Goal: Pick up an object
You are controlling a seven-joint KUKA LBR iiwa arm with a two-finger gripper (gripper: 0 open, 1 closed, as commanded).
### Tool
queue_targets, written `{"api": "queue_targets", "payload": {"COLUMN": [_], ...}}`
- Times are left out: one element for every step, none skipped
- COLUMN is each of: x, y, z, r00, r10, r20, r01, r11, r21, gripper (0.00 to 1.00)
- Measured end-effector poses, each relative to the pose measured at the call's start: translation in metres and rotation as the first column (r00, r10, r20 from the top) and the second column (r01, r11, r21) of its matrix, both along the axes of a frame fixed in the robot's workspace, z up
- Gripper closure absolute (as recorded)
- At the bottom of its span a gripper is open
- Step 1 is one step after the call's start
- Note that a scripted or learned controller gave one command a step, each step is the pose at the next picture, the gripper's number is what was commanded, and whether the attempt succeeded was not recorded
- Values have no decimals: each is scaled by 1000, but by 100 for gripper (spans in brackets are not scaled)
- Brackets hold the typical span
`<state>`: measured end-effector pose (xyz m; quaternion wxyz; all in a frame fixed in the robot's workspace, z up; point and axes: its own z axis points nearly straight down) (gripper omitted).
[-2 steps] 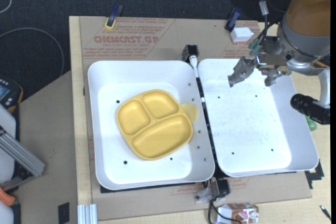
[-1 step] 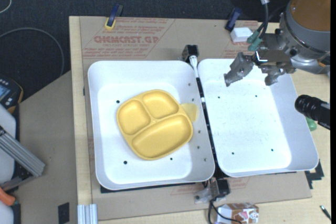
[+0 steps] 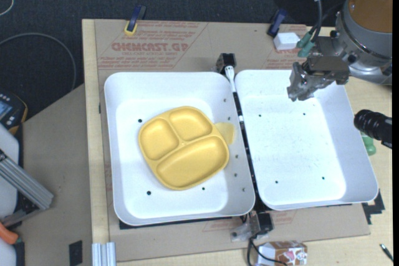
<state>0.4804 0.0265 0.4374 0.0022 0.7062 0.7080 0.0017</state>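
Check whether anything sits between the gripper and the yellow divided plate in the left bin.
Nothing loose lies between them. The gripper hangs over the far part of the right bin, and the yellow plate lies in the left bin. Between them are only the two bins' adjoining rims and the black clips on that seam.

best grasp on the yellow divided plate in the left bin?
Probably the yellow plate by its raised outer rim, from above, one finger inside a compartment. It lies flat, too wide to span. Its right edge sits nearest the gripper, over the right bin.
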Motion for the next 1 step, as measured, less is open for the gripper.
{"api": "queue_targets", "payload": {"x": [-1], "y": [76], "z": [2], "r00": [1000], "r10": [7], "r20": [-2], "r01": [-7], "r11": [1000], "r21": [3], "gripper": [100]}}
